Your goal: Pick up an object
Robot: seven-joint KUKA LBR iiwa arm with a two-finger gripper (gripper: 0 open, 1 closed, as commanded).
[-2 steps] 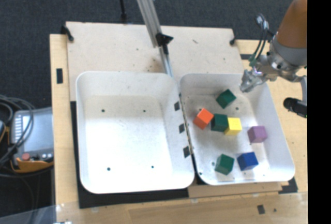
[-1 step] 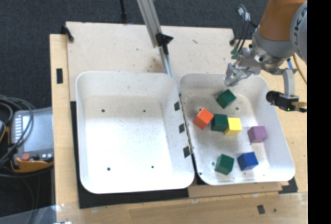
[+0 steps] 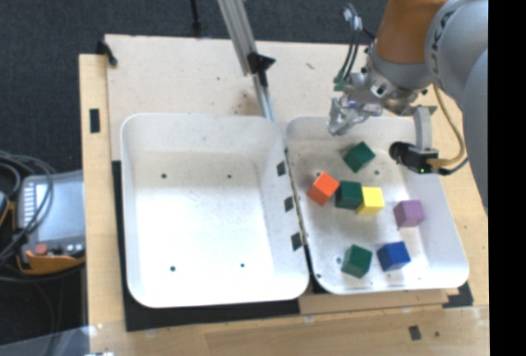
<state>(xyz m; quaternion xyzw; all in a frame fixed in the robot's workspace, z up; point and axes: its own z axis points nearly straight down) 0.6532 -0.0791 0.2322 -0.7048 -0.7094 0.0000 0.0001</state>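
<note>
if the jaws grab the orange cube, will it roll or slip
Probably no rolling: the orange cube has flat faces and sits flat in the bin. It looks rigid, so it should not squash. It lies close beside a green cube, which a grab may nudge.

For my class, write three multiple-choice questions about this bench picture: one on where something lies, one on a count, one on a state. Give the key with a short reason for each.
1. Which bin holds the blocks?
A. the left bin
B. the right bin
C. both bins

2. How many green blocks are there?
A. one
B. two
C. three

3. Where does the orange block lie?
A. lifted by the gripper
B. on the bin floor
C. outside the bins

Key:
1 B: every block lies in the right bin.
2 C: three green blocks lie there.
3 B: the orange block rests on the floor, apart from the gripper.
</note>
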